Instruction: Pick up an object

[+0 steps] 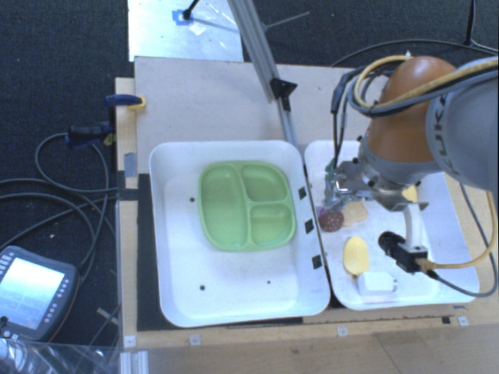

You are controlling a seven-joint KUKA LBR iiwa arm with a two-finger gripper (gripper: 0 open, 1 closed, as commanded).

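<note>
My gripper (334, 196) hangs low over the left part of the right bin (441, 287). Directly below it lies a small dark red round object (331, 221), touching a tan flat piece (356, 212). Closer to the front lie a yellow oval object (355, 255) and a white block (376, 282). A bit of another yellow item (410, 195) peeks out from under the wrist. The bulky arm hides the back of this bin.
The left bin (183, 287) holds a green divided plate (245, 206). A grey pole (257, 41) slants across the back of the bench. A black cable fitting (398, 250) with a yellow cable trails over the right bin.
</note>
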